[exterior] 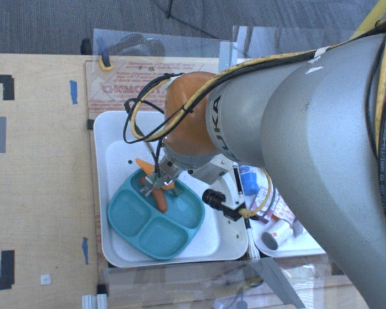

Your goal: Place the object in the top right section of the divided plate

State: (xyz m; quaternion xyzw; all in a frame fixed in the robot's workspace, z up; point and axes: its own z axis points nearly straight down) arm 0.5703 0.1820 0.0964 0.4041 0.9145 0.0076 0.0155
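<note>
A teal divided plate [156,235] lies in the left white bin [110,140], towards its front. My gripper [156,184] hangs low over the plate's back edge, under the orange wrist band. A thin orange carrot-like object [161,201] runs slantwise beneath it. Its lower end rests in the plate's upper right section, and its upper end [143,165] sticks out past the rim onto the bin floor. The gripper covers the object's middle, so I cannot tell whether it is held.
The right bin [289,246] holds a blue-and-white tube [249,181], a white bottle [276,234] and printed packets. A black cylinder [214,199] juts from the wrist beside the plate. The arm covers most of the right side. Wooden bench top [38,172] lies left.
</note>
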